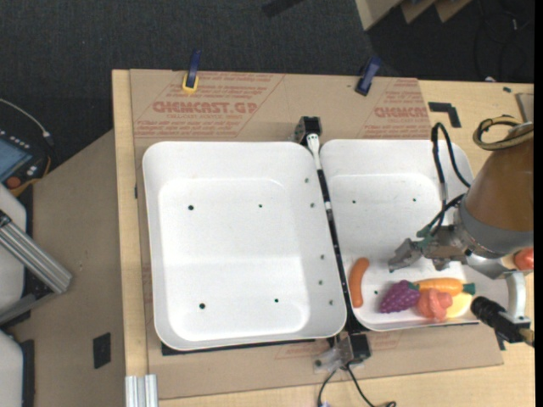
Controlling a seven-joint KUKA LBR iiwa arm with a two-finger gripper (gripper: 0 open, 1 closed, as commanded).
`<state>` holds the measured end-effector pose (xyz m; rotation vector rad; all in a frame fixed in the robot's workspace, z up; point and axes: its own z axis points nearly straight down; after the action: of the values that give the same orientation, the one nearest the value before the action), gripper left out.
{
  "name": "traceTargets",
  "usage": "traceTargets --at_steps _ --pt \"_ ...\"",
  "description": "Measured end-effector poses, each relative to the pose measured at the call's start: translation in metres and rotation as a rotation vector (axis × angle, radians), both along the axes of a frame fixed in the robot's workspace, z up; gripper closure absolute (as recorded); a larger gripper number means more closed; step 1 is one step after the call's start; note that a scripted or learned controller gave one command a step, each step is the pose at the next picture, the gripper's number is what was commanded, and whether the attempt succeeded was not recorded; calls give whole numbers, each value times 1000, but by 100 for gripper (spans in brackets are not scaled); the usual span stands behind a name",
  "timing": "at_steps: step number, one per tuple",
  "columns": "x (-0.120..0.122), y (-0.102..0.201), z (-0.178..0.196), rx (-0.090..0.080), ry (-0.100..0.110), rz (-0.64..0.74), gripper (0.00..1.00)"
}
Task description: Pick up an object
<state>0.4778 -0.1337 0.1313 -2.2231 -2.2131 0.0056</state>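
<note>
In the right bin [382,172], near its front edge: pincer [413,255] hovering low, fingers spread apart, nothing between them. Just below it, purple grapes [399,297], beside an orange carrot [442,286] and a pink-red fruit [433,305]. Left of the grapes, an orange sausage-shaped piece [359,281]. On the tabletop [127,227], left bin [233,240] alongside.

The brown board [280,100] under the bins reads "CHEMCAST GP" (red, repeated at right).
</note>
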Motion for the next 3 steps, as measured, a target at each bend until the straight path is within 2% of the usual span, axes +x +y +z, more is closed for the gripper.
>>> traceTargets --at_steps 1,2,3 --pt "4 -1 149 -6 -23 6 0" --pt "1 26 107 2 -2 7 0" --pt "2 24 132 -3 -10 5 0"
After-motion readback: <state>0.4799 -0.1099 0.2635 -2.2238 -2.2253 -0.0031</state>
